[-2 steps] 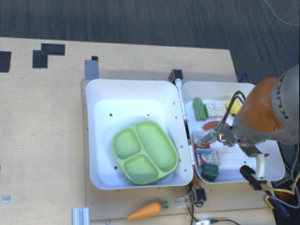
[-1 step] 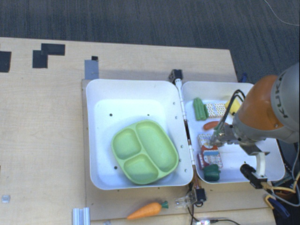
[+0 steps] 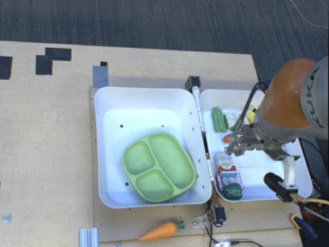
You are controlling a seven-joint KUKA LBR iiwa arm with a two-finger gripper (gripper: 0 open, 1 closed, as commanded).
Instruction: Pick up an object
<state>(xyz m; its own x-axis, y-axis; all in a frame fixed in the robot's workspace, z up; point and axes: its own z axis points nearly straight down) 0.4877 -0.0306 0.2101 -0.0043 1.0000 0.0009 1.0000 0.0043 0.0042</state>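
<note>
My gripper (image 3: 237,147) hangs low in the right bin (image 3: 303,187), near its left-middle. It sits just above a small carton with a red and blue label (image 3: 227,172). A dark green round object (image 3: 233,191) lies at the carton's near end. A green cucumber-like piece (image 3: 219,119) rests at the bin's far left. A small orange piece (image 3: 226,137) shows just left of the gripper, and a yellow bit (image 3: 250,117) peeks out by the arm. The arm's orange band (image 3: 288,99) hides the bin's middle.
The left bin (image 3: 110,112) holds a light green three-compartment plate (image 3: 159,166). A toy carrot (image 3: 162,231) lies on the bench in front of the bins. A black clamp (image 3: 193,82) sits at the far end of the wall between the bins.
</note>
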